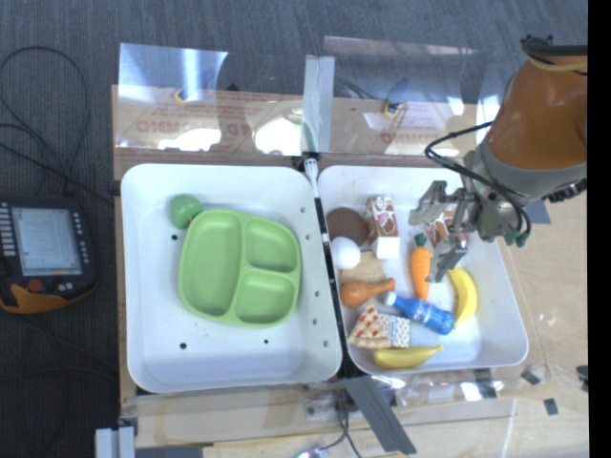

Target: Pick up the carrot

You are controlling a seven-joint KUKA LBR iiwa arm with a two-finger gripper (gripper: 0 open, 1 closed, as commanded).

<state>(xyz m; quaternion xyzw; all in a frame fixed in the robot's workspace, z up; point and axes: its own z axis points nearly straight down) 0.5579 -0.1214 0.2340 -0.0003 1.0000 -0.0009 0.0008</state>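
Two shallow white bins sit side by side on the bench. The left bin point(153, 351) holds a green divided plate point(239, 267) and, at the plate's 10 o'clock, a small green ball point(185, 209). The right bin point(496, 342) holds the play food. The carrot point(420, 267) stands nearly upright (green top toward 12 o'clock) near the bin's centre, between a white block point(387, 248) at its 10 o'clock and a banana point(465, 294) at its 4 o'clock. A blue bottle point(423, 313) lies just below it at 6 o'clock. The gripper point(449, 232) hangs at the carrot's 1 o'clock, its dark fingers point(452, 253) close beside the carrot's upper right; whether they are spread or closed cannot be told, and nothing is seen between them. A second banana point(407, 355) lies at the bin's 6 o'clock edge, beside a pizza slice point(368, 326).
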